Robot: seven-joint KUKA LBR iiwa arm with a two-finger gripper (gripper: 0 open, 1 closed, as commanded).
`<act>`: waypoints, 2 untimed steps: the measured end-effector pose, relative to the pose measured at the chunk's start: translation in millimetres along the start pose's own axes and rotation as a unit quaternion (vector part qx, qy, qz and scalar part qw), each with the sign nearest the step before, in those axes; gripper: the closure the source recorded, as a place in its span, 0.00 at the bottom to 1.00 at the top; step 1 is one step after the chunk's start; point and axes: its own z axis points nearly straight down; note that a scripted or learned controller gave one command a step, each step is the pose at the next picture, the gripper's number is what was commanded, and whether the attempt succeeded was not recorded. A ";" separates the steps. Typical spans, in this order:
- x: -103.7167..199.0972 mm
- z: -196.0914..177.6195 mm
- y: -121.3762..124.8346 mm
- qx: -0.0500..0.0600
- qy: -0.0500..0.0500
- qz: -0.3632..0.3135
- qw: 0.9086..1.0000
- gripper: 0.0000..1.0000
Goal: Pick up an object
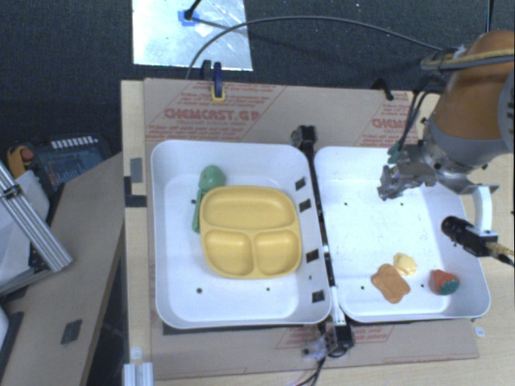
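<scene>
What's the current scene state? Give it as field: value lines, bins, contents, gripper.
left bin: yellow divided plate, green item partly under its upper-left edge
right bin: tan toast-like piece, small pale yellow piece, red-and-green toy, all near the front right corner
gripper: over the right bin's back part, apart from the three items; finger state unclear
arm: enters from the right

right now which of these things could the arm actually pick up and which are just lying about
Could be picked:
- yellow divided tray, left bin
- green object tucked behind the tray
- tan flat piece, right bin
- small yellow piece beside it
- red and green piece

Just there:
- clamp on the board's far edge
- foil sheet
- cable

The gripper hovers over the right bin.
</scene>
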 end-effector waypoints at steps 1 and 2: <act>54.1 12.7 27.7 0.001 0.000 0.000 1.000 1.00; 92.9 17.7 45.8 0.001 0.000 0.001 1.000 1.00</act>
